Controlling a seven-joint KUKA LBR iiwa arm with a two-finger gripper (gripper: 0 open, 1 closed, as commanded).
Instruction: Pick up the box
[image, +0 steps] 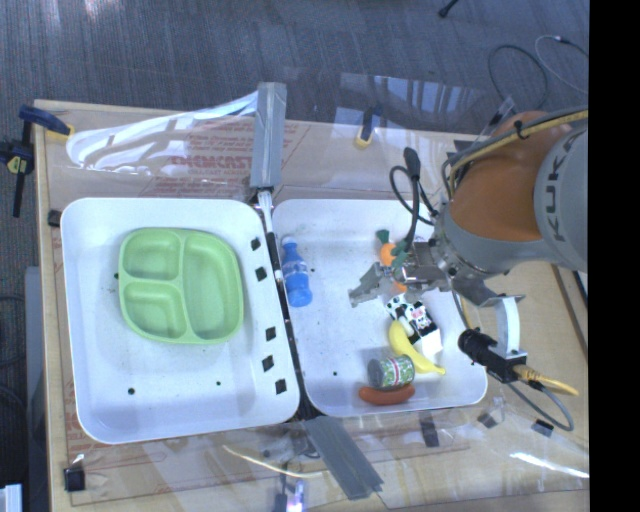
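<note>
Camera view: both bins from above
Gripper (385, 282): low in right bin (330, 370), fingers spread, nothing between them
Box (417, 325): black-and-white, just beside gripper, touching banana (410, 350)
Left bin (90, 400): green tray (182, 285)

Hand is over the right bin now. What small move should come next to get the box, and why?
Probably ease the hand toward the box, the black-and-white carton beside the banana, then descend. The hand sits just up and to the camera's left of the box, and nothing is visibly between its fingers.
</note>
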